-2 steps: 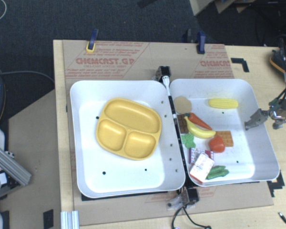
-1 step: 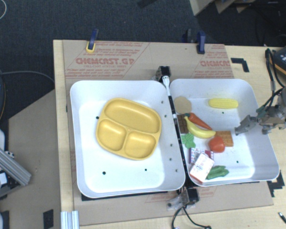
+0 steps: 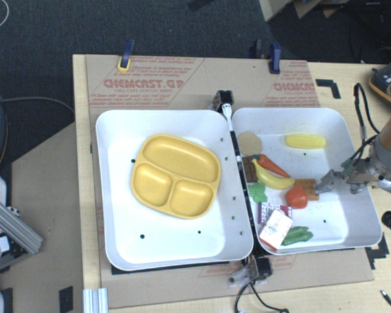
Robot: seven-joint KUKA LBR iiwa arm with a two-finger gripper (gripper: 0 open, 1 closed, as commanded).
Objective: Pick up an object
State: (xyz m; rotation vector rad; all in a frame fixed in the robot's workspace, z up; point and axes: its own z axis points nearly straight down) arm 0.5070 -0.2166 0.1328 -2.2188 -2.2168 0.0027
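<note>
I am viewing the bench from above. The right bin [image 3: 352, 220] holds the clutter: a corn cob [image 3: 305, 141] near its far wall, a carrot [image 3: 274, 166] lying just above a banana [image 3: 274, 178], a tomato [image 3: 297, 198], a white carton [image 3: 275, 227] and a green pepper [image 3: 298, 235] near the front wall. The left bin [image 3: 117, 194] holds a yellow divided plate [image 3: 174, 176]. The gripper [image 3: 327, 181] enters from the right and sits low in the right bin, its tip just beside the tomato and close to the orange piece [image 3: 307, 186] next to it. I cannot tell from this angle whether the gripper is released or clenched, and I see nothing between its tips, so I record no grasp. I judge the tomato to be the likely target. It looks like a light, hollow plastic toy: stiff, smooth and round, so apt to slip or roll away under an off-centre pinch. I would take it across its widest part, squarely from above. Its neighbours lie close on the left, which leaves little clearance on that side.
</note>
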